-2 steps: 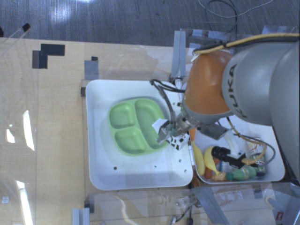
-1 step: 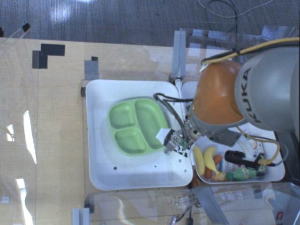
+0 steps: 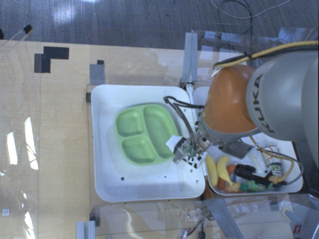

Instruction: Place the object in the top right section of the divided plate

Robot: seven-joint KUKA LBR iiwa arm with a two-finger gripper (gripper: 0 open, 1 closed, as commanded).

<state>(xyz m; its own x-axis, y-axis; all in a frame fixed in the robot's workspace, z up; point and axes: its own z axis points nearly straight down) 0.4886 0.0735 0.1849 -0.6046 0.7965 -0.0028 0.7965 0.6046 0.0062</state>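
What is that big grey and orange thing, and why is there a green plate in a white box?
That big thing is a robot arm. A camera fixed above the bench looks down on it at a slant. At the arm's tip is its gripper, a little hand with two fingers. I can't tell from here whether the fingers are open or shut, or whether they hold anything.

The bench has two shallow white bins. The left bin holds a green divided plate, with separate sections like a lunch tray. The gripper sits at the plate's right edge. The right bin holds toy food, such as yellow bananas. The robot is supposed to put an object into one section.
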